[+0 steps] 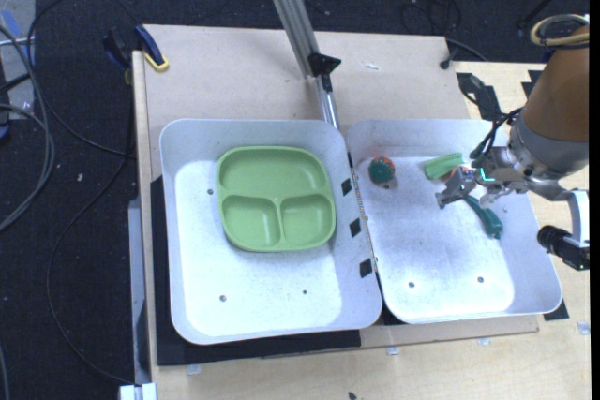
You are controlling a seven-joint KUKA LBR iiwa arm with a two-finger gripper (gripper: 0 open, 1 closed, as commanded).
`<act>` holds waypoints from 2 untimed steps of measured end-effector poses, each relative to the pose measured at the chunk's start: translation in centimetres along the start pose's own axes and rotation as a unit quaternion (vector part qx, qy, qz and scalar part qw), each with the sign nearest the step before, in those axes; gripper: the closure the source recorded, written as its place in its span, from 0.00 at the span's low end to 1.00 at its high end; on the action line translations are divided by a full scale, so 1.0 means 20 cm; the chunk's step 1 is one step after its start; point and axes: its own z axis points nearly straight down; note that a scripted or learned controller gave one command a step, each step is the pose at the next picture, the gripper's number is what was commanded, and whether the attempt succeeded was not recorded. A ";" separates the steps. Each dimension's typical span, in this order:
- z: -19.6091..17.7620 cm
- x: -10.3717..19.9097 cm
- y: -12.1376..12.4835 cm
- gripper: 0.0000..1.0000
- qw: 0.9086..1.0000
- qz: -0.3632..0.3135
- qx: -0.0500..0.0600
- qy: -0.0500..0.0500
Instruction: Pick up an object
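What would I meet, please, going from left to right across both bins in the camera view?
Green divided plate in the left bin → small red and green ball → light green block → gripper → teal object.

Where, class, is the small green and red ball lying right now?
The ball lies in the right bin, near its upper left corner, left of the light green block.

Two bins sit side by side on the worktop. In the left bin a divided plate lies toward the back. The right bin has a small ball near its back left corner, a block to the ball's right, and a tool farther right. The hand hovers between block and tool.
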 end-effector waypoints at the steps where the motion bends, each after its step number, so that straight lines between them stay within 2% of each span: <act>1: 0.00 0.00 0.00 0.00 1.000 0.000 -0.001 0.000; 2: 0.29 -0.02 0.01 0.00 1.000 0.001 0.002 0.000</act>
